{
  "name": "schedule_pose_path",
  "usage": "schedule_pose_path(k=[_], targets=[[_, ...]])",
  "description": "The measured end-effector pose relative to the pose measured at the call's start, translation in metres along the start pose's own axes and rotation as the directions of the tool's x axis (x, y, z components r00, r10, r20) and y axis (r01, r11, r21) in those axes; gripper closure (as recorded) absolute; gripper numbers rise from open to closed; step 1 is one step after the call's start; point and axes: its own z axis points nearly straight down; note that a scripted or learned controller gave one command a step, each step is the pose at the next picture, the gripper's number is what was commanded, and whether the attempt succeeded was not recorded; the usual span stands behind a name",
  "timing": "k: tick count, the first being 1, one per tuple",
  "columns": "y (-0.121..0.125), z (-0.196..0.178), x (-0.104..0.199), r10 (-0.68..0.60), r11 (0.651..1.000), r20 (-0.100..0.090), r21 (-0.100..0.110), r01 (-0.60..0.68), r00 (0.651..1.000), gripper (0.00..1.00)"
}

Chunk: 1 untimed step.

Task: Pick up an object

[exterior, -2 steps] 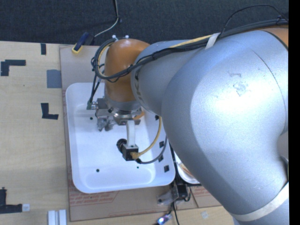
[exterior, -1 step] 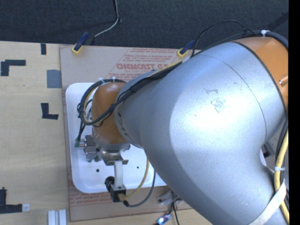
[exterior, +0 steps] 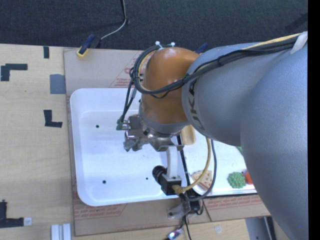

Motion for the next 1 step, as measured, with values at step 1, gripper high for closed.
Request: schedule_pose_path(k=[1], targets=[[0.0679,-0.0570,-0.0596,0.001,1.000,0.004,0.003,-0.001,1.000,1.00]])
